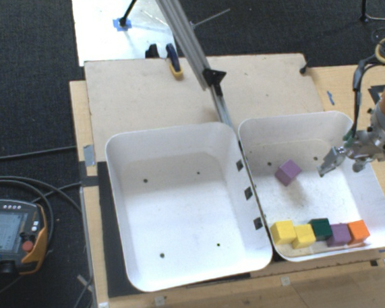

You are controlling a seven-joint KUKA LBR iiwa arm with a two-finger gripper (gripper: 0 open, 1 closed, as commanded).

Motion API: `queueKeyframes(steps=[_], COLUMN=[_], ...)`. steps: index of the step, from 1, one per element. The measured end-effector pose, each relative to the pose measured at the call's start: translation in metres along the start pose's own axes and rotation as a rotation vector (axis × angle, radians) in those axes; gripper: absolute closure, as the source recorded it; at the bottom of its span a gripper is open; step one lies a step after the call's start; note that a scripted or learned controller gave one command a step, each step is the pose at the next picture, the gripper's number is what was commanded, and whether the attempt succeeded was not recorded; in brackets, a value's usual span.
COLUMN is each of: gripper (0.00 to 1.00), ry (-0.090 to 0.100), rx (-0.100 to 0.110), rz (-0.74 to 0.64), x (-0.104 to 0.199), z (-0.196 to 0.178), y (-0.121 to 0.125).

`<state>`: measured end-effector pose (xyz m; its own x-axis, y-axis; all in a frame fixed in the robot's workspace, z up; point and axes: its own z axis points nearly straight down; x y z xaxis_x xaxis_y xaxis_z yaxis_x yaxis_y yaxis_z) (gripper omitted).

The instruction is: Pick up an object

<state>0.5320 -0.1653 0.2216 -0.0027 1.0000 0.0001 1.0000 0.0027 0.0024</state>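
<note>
One lone purple cube (288, 172) sits tilted on the floor of the right bin (298, 129), apart from everything, to the camera-left of the gripper (331, 161) and slightly lower in frame. Gripper hangs above that bin's right side, nothing between its fingers; spread or pressed together, cannot tell. Further off, toward the near rim: two yellow cubes (291, 233), green (320, 227), purple (338, 233), orange (358, 230).

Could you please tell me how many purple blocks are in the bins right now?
2. One purple block lies alone mid-right bin; the other purple block sits in the front row, between green and orange. None seems hidden.
</note>
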Motion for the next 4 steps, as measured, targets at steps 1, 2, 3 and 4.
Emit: queueKeyframes(steps=[1, 2, 3, 4], gripper=[0.00, 1.00, 1.00, 1.00], ry=[0.001, -0.001, 0.001, 0.004], rx=[-0.002, -0.002, -0.009, -0.001], rz=[-0.006, -0.006, -0.009, -0.011], x=[0.043, 0.040, 0.102, 0.212], z=[0.133, 0.120, 0.026, 0.031], y=[0.073, 0.072, 0.113, 0.139])
